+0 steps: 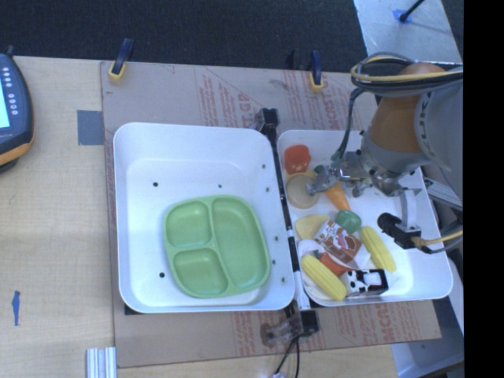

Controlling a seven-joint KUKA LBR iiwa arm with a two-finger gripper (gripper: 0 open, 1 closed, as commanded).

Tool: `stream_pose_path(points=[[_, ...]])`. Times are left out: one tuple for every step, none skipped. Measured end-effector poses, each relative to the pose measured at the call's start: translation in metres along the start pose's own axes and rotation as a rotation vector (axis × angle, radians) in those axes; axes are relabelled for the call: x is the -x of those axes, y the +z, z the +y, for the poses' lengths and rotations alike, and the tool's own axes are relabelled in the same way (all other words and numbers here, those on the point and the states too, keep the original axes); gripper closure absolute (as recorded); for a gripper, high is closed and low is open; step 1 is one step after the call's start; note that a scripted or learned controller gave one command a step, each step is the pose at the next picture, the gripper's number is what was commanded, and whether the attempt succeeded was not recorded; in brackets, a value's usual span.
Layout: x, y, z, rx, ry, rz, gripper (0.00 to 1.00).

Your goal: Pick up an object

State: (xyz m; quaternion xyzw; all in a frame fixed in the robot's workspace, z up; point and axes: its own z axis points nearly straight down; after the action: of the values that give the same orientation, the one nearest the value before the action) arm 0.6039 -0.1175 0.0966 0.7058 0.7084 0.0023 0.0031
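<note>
The metal two-finger gripper [329,178] hangs low in the white right-hand bin [435,278], right of centre frame; grip state's anyone's guess. Toys are packed tight, so it could easily nudge the small orange carrot-shaped piece [339,198] away or snag two.

Pale wooden bench [55,235] against dark floor [197,14]

Left bin [134,211]: holds green divided plate [216,245].
Right bin [435,278]: toy food pile, including two corn cobs [324,276], orange carrot [339,198].
Gripper [324,181]: low over right bin, beside the carrot; finger state unclear.
</note>
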Motion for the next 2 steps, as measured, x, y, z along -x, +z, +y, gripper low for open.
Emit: stream_pose_path(points=[[0.000, -0.011, 0.001, -0.003, -0.002, 0.002, 1.00], [-0.076, -0.100, -0.059, -0.012, -0.005, 0.004, 1.00]])
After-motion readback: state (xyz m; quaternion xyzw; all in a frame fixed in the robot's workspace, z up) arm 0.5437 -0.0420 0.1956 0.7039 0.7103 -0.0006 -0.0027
